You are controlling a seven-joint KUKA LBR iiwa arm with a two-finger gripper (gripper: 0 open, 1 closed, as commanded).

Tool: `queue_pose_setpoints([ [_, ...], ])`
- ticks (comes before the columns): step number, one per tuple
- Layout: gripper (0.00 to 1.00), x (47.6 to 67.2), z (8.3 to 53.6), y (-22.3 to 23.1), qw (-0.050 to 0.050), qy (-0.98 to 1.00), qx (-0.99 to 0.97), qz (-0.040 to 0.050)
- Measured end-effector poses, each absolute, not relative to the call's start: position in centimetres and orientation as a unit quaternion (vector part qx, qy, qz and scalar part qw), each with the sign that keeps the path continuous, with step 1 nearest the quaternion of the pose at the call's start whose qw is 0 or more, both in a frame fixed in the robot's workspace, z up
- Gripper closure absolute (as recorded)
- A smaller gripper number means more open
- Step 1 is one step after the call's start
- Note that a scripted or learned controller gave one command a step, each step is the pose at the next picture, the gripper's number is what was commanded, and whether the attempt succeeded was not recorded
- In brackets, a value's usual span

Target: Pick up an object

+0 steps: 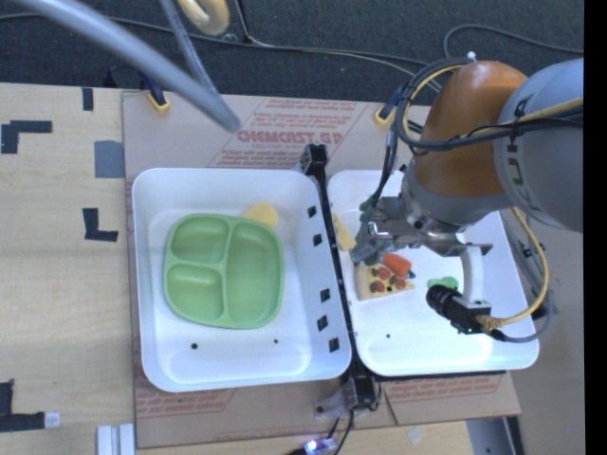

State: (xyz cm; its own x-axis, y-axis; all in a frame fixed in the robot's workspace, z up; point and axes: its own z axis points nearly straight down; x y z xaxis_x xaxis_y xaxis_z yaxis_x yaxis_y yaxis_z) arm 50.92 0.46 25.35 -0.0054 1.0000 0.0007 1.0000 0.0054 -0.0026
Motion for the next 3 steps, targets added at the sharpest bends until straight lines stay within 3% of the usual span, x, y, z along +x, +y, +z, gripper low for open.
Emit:
queue_pose_setpoints([
  [1,1.00,49.6,24.3,4.6,0.001,-0.708,-0.706,0.0012],
  [2,1.00,49.5,23.9,9.7,0.001,-0.709,-0.705,0.0008],
  [3,0.00,49.5,23.9,9.5,0.001,-0.708,-0.706,0.0011],
])
